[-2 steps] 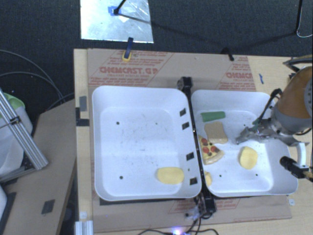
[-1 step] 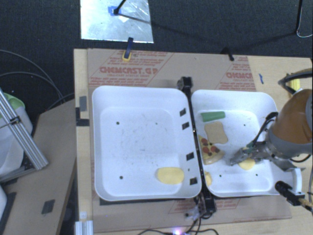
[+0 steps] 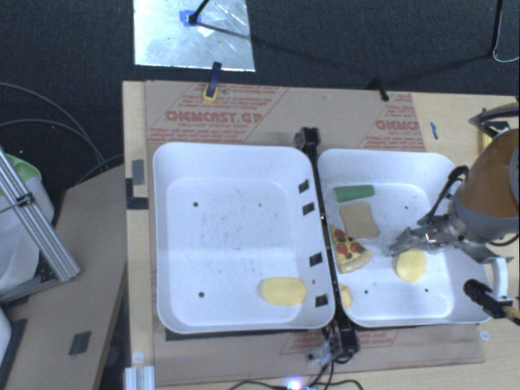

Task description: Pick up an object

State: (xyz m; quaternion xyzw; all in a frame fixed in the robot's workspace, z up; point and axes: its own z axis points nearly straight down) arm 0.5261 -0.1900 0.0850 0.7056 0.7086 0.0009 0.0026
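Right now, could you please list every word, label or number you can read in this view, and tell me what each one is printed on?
"CHEMCAST. G P", red print, roughly as it reads, on the brown board behind the left bin.
A second red print of similar lettering, slanted, on the same board behind the right bin: too blurred and partly covered to read.
I can read no lettering on the bins.
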